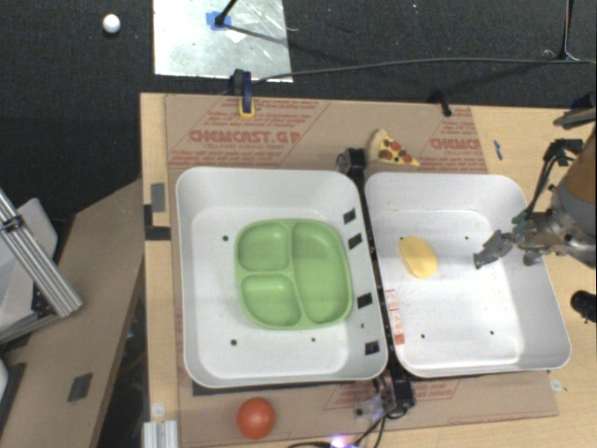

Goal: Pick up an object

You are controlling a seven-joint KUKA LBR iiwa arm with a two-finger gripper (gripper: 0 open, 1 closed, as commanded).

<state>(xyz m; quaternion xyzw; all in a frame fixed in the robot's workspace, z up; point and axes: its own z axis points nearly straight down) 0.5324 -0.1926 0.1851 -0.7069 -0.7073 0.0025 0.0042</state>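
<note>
The gripper [489, 253] hangs over the right bin [522, 339], entering from the right edge, and its dark tip is too small and blurred to show whether it is spread or closed, so I cannot tell; nothing is visibly held in it, and it sits near the yellow object but apart from it, on that object's right.

The yellow object [419, 257], a rounded oblong lump that may be a toy lemon or a similar piece of play food, lies on the floor of the right bin toward its left side, close to the dividing wall; it is the one thing in that bin and so the likely target.

By its look it should be light and fairly stiff, probably smooth plastic, so it could slip or roll out of a pinch; closing across the narrow waist, with the pads on the two long flanks, seems the safest hold.

Further out, the left bin [201, 278] carries a green divided plate [293, 273]; a toy pizza slice [393, 148] lies on the bench behind the bins, and an orange-red ball [256, 417] sits in front of them.
</note>
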